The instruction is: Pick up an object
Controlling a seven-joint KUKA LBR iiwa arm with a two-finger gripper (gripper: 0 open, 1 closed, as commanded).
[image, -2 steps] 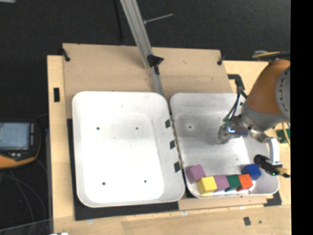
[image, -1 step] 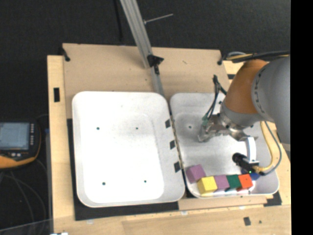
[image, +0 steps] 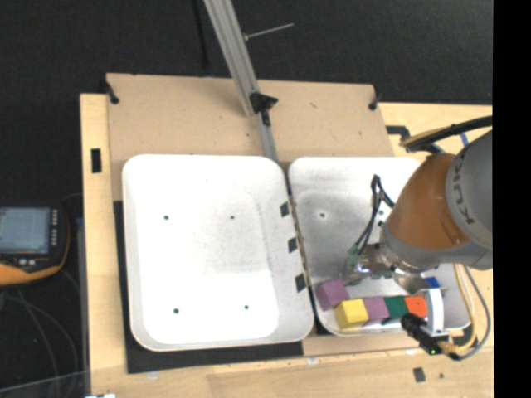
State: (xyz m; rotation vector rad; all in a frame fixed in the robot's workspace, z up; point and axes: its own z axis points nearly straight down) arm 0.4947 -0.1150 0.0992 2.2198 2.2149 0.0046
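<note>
Your claw (image: 362,265) sits low in the right bin (image: 332,197), under the arm's orange band (image: 423,210), just far of the cluster of blocks. The wrist covers it from above, so you cannot tell its state from here; nothing shows in its grip.

Nearest to the claw is the purple block (image: 333,292), just near-left of it and close to the bin's left wall. Near of that lies the yellow block (image: 352,313), then a second purple block (image: 376,308), a green block (image: 395,306) and an orange-red block (image: 416,307), all in a row along the bin's near wall, touching or nearly so. The left bin (image: 207,247) has only small dark specks on its floor. Both bins rest on the counter (image: 241,114), and a grey rail (image: 236,52) slants in from the far side.

Judgement: the step in hand is the approach to a grasp; nothing lifted yet. To do it well, pick the first purple block, since it stands a little apart from the row. Centre the claw over it, and turn the wrist so the closing line avoids the bin's left wall and the yellow block. Descend straight, close only when the block sits squarely inside, then lift vertically. Risk: the packed row gives little room, and a skewed descent may push blocks instead of gripping.
</note>
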